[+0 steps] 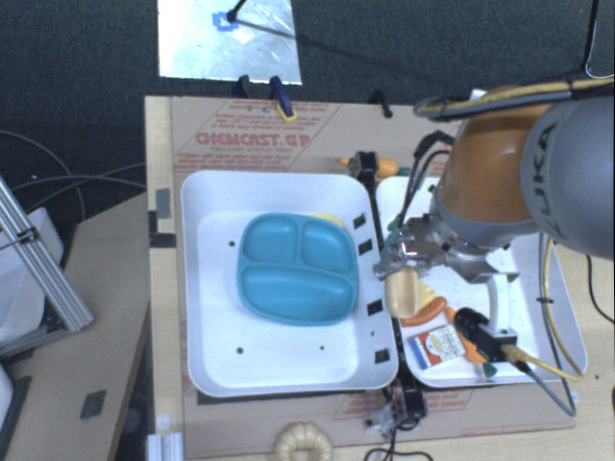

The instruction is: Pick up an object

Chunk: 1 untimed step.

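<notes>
The blue three-compartment plastic plate (296, 267) fills the left white bin's (207, 257) middle; bare floor rings it, widest toward the near wall.

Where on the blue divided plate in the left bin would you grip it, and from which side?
Grip the blue divided plate by its raised outer rim, coming straight down from above at the edge nearest the arm. It lies flat in the left bin, so its rim is likely the one part jaws could close over.

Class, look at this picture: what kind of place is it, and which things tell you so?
Probably a robotics lab test bench. A grey and orange robot arm reaches over two white bins, one holding a blue divided plate; loose cables trail across the dark floor.
</notes>
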Tool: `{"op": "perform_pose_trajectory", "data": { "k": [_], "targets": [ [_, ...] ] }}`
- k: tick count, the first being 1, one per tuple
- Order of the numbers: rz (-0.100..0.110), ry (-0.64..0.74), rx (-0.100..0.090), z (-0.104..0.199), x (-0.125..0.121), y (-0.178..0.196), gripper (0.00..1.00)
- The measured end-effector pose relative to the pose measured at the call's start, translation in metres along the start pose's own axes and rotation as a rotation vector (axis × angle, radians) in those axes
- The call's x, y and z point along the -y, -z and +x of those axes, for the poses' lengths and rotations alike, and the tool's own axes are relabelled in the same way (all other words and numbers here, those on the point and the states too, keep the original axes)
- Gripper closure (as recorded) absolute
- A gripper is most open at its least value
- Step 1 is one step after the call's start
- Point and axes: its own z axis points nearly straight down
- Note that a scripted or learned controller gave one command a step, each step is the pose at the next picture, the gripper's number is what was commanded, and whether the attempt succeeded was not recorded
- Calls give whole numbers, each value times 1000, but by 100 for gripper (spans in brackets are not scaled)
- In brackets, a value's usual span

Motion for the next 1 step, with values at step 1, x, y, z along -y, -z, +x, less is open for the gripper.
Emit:
{"op": "perform_pose_trajectory", "data": {
  "k": [1],
  "targets": [
    [1, -9, 3, -7, -7, -14, 100]
  ]
}}
